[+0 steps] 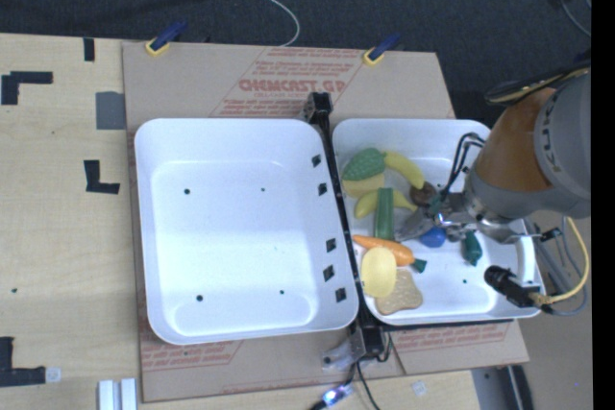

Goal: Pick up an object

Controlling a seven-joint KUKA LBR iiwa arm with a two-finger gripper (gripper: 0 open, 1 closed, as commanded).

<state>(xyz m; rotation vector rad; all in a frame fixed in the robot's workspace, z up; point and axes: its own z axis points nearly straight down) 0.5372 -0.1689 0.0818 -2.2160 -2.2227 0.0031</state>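
The right bin (480, 307) holds several toy foods. A green leafy piece (364, 165) and a yellow banana (404, 168) lie at the back. A green stick (384, 211) sits in the middle, with an orange carrot (384, 248), a yellow lemon (379, 273) and a tan cracker (402, 296) at the front. My gripper (423, 222) is low inside this bin, just right of the green stick. A small blue piece (434, 238) lies right under it and a teal piece (471, 250) to its right. Nothing shows held in the gripper.
The left bin (231, 226) stands beside the right one, joined to it by a black divider (329, 197). Both rest on a cardboard sheet (279, 82) on the wooden bench. The arm's orange band (514, 149) and cables (562, 274) hang over the right bin's right rim.
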